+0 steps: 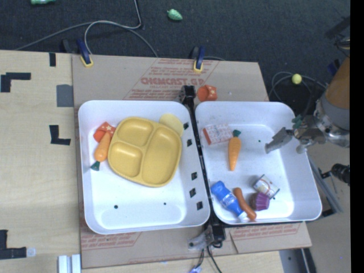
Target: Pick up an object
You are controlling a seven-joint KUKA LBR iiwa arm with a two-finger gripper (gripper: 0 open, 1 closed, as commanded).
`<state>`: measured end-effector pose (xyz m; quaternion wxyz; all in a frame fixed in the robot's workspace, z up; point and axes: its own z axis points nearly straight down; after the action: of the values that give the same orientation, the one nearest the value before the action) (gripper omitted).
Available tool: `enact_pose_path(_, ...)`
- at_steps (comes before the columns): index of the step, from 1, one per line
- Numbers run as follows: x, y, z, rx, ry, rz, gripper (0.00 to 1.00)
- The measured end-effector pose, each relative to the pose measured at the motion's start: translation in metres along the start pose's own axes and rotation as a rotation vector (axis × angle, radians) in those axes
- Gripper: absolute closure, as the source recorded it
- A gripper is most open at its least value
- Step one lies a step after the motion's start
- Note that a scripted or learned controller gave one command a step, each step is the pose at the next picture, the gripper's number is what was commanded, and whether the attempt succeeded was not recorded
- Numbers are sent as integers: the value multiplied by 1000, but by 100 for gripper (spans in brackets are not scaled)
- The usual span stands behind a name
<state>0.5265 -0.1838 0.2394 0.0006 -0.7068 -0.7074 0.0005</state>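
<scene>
Bins, two of them, white and shallow, sit side by side on a sheet of printed cardboard clamped to the bench. The left bin holds a yellow divided plate, tilted slightly, with three compartments. A pale yellow round object peeks out from behind the plate's upper right edge, mostly hidden. At the plate's left edge lie an orange carrot and a small red object, too partly covered to name.

The right bin holds the loose objects. Near its upper left is a small red-and-white packet, and just beside it a toy carrot with a green top, pointing down the view. Lower down, a blue bottle lies touching an orange sausage-shaped piece. Near them sit a purple object and a small silver-and-brown item, both hard to make out.

The gripper reaches in from the right over the bin's upper right area, well apart from the carrot — its grey fingers blur together, so how far open it is cannot be told, and nothing shows between them. The arm behind it is cut off at the edge.

A red-orange object rests on the cardboard above the bins, beside a black clip.
</scene>
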Motion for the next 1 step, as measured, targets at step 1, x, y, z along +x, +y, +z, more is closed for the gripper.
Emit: enact_pose_path(1, 39, 21, 95, 3, 1, -1, 0)
